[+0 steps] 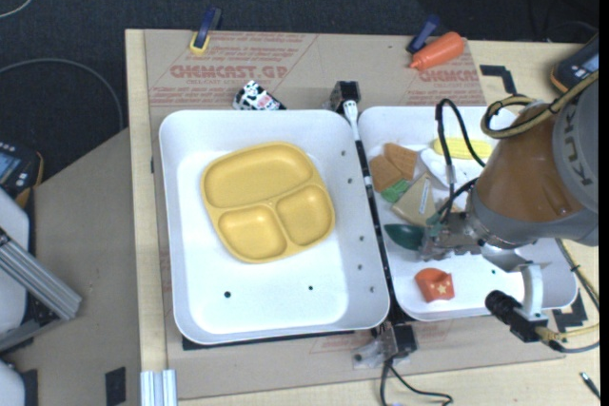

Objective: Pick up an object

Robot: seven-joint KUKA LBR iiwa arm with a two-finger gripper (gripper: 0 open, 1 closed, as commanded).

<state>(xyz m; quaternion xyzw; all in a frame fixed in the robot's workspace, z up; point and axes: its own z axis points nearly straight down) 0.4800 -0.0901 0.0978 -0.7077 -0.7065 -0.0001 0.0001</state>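
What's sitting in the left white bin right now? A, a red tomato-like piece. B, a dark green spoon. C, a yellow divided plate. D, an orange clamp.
C: the yellow divided plate lies alone in the left bin, while the small red piece and the other clutter lie in the right bin.

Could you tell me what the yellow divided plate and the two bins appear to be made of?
The yellow divided plate looks like moulded plastic, matte with soft rounded edges. The left bin and right bin seem thin formed plastic, smooth white with a slight sheen, though the look leaves it open.
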